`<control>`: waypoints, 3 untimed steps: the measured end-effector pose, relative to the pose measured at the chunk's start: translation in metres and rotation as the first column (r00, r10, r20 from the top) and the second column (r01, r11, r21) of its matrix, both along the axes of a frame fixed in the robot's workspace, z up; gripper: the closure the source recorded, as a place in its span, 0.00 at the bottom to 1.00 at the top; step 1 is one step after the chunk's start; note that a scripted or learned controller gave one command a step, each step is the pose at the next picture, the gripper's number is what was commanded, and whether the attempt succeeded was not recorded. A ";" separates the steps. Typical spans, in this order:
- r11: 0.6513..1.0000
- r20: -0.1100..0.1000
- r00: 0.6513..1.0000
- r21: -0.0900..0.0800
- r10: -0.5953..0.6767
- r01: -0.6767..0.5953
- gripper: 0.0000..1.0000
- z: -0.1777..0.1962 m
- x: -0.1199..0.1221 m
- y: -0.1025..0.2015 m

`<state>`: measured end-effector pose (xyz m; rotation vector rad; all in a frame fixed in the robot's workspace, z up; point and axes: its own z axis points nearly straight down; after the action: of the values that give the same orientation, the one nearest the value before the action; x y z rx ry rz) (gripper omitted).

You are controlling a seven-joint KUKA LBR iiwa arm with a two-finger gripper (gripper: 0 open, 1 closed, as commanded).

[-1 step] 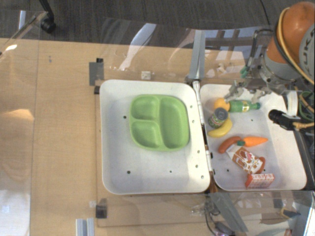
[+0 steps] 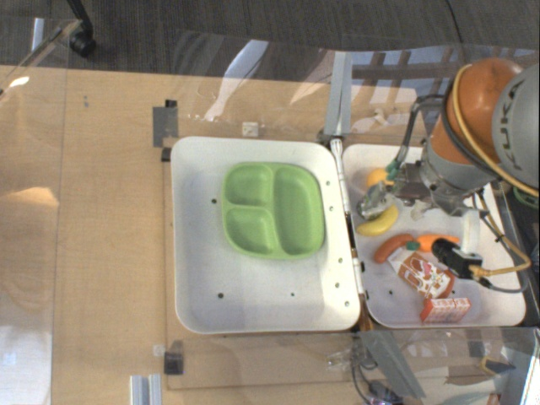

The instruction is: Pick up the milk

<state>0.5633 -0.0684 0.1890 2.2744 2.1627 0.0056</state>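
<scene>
Pincer (image 2: 374, 199) over the right bin (image 2: 506, 315), milk (image 2: 424, 275) lying free.
2 white bins on the bench: the left bin (image 2: 194, 294) holds 1 green plate (image 2: 274, 209) with 3 compartments. Beside the milk carton in the right bin: 1 banana (image 2: 380, 220), 1 sausage (image 2: 393, 246), 1 carrot (image 2: 430, 241), 1 orange box (image 2: 445, 310). The pincer hangs near the banana, up-left of the milk; whether its fingers are spread I cannot tell.

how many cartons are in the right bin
2. A red and white carton lies near the bin's middle, and a small orange one sits by the near edge. The arm covers part of the bin, so more may be hidden.
</scene>
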 end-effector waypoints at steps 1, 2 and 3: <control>1.000 0.018 1.000 -0.003 0.015 -0.015 0.00 -0.095 -0.044 -0.046; 0.995 0.030 0.994 -0.001 -0.103 0.103 0.00 -0.094 -0.065 -0.053; 0.995 0.040 0.994 -0.005 -0.102 0.103 1.00 -0.081 -0.062 -0.055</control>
<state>0.5015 -0.1232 0.1077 2.3577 2.0216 0.0421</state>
